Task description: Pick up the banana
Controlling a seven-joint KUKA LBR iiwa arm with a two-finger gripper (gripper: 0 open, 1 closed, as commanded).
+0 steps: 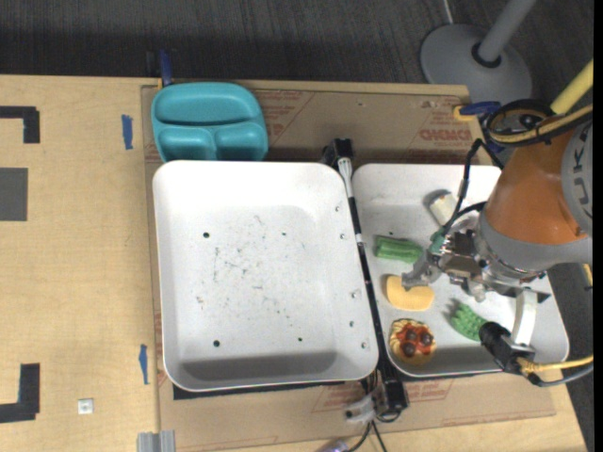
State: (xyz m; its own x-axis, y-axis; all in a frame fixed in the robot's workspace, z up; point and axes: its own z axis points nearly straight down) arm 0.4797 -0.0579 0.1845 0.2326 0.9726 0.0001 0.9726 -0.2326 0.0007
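Note:
The banana [411, 296] is a pale yellow piece lying in the right bin [551, 347], near its left side. My gripper [447, 281] hangs over the middle of that bin, just above and to the right of the banana. It is open, with one finger [417, 275] right at the banana's upper edge and the other [477, 289] further right. Nothing sits between the fingers. The arm's orange band [532, 196] covers part of the bin's right side.
The right bin also holds a green vegetable [396, 249], a ridged green toy [465, 321], a round red and yellow toy [413, 339] and a small grey thing [439, 201]. The large left bin [254, 271] adjoins it. A teal tray [208, 121] lies behind.

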